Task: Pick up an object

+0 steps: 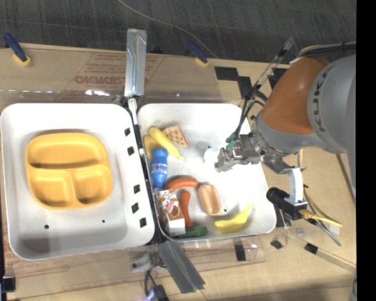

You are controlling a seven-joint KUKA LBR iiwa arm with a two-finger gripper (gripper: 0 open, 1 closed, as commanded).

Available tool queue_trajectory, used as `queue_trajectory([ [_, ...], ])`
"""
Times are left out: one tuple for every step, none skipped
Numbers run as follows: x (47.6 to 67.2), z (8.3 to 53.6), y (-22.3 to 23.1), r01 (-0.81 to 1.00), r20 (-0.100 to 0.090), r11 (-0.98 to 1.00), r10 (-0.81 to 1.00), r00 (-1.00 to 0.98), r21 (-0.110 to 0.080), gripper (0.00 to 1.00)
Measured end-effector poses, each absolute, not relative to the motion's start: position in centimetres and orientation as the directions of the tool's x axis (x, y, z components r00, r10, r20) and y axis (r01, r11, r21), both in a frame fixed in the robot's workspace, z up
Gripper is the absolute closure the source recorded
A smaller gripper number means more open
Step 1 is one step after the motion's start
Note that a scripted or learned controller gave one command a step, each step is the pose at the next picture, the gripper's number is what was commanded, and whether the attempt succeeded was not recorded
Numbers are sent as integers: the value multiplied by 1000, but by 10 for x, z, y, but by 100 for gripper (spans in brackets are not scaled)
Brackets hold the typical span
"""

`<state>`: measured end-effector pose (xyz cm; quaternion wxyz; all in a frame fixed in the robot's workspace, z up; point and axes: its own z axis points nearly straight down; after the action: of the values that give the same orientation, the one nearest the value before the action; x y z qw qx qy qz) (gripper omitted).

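Note:
My gripper (227, 160) hangs over the right bin (203, 121), near its middle right, above bare white floor. Nothing shows between its fingers. To its left lie a yellow banana (165, 142), a waffle-like cracker (175, 135) and a blue bottle (158, 166). Below and left of the gripper sit a red sausage (181, 183), a hot dog bun (208, 199), a second yellow banana (233, 220), a small printed carton (170, 211) and a green piece (195, 232) at the bin's front edge.
The left bin (25, 231) holds a yellow divided tray (67, 168). A metal divider bar (135, 61) stands between the bins at the back. The grey arm with its orange band (294, 105) fills the right side. Cables and clips lie at right.

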<state>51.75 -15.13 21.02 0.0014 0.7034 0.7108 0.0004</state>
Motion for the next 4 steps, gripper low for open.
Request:
queue_trajectory([
  [527, 219, -110, 1000, -1, -7, 1000, 7, -1, 100],
  [527, 219, -111, 1000, -1, -9, 1000, 9, -2, 0],
  [491, 115, -99, 997, -3, 73, 997, -73, 30, 0],
  [493, 125, -98, 996, -3, 80, 997, -80, 33, 100],
])
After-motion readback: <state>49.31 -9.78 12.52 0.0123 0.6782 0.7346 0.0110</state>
